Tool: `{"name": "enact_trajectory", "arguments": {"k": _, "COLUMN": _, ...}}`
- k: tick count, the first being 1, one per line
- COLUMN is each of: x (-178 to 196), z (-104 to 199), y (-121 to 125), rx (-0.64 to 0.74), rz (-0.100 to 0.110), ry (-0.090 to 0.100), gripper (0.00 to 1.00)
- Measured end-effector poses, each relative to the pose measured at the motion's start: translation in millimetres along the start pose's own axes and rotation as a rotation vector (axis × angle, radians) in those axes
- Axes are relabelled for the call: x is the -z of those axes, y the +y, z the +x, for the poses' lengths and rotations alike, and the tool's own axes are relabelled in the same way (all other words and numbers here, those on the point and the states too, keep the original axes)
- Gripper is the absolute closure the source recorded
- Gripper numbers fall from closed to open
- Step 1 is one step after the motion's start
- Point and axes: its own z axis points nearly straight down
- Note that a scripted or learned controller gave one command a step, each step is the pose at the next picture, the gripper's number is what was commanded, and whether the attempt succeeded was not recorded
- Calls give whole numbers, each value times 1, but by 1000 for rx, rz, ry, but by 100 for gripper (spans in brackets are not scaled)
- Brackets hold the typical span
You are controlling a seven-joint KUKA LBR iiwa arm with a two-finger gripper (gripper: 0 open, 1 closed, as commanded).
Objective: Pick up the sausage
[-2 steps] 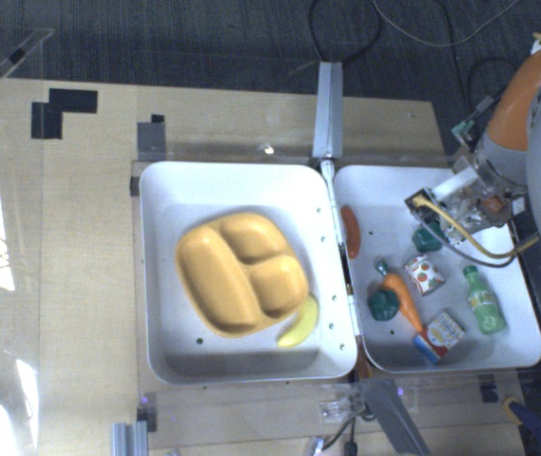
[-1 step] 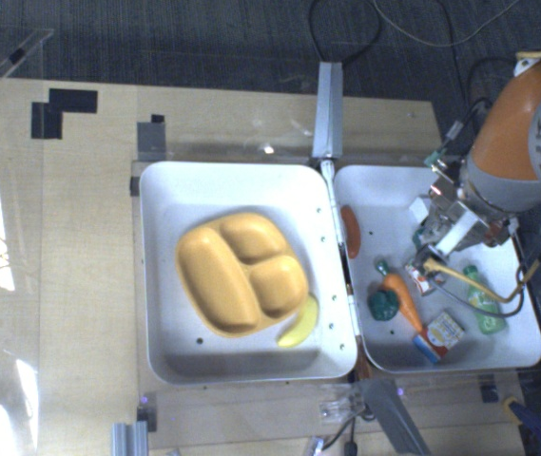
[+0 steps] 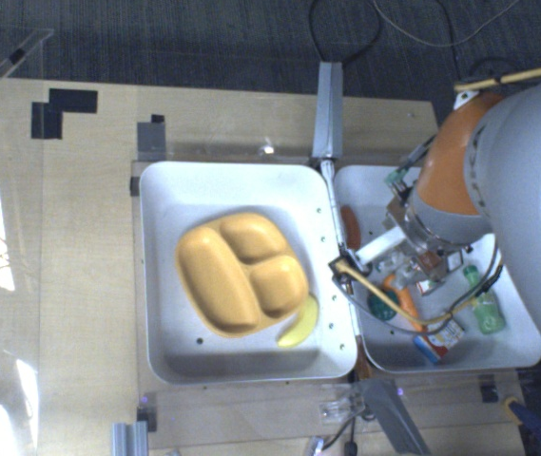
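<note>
The sausage [image 3: 350,226] is a small reddish-brown piece lying along the left wall of the right bin [image 3: 527,350], near the bin's far half. My gripper [image 3: 391,272] hangs low in that bin, just right of and nearer the camera than the sausage, over a cluster of small items. The sausage lies apart from the gripper. The grey arm with its orange band [image 3: 446,174] covers much of the right bin's far and right side.
The left bin [image 3: 161,255] holds a large yellow bread-like loaf [image 3: 240,272] and a banana [image 3: 299,323]. Under the gripper lie an orange carrot-like piece [image 3: 405,304], a green bottle [image 3: 486,313] and a small blue-and-red item [image 3: 432,350]. A metal post [image 3: 328,112] stands behind the bins.
</note>
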Motion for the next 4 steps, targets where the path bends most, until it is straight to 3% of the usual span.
{"name": "enact_trajectory", "arguments": {"k": 1, "x": 36, "z": 74, "y": 63, "rx": -64, "rz": -3, "ry": 2, "gripper": 100}}
{"name": "enact_trajectory", "arguments": {"k": 2, "x": 25, "z": 64, "y": 6, "rx": 278, "rz": -1, "ry": 0, "gripper": 100}}
{"name": "enact_trajectory", "arguments": {"k": 3, "x": 0, "z": -11, "y": -60, "rx": 240, "rz": -1, "ry": 0, "gripper": 100}}
{"name": "enact_trajectory", "arguments": {"k": 4, "x": 49, "z": -53, "y": 23, "rx": 449, "rz": -4, "ry": 2, "gripper": 100}}
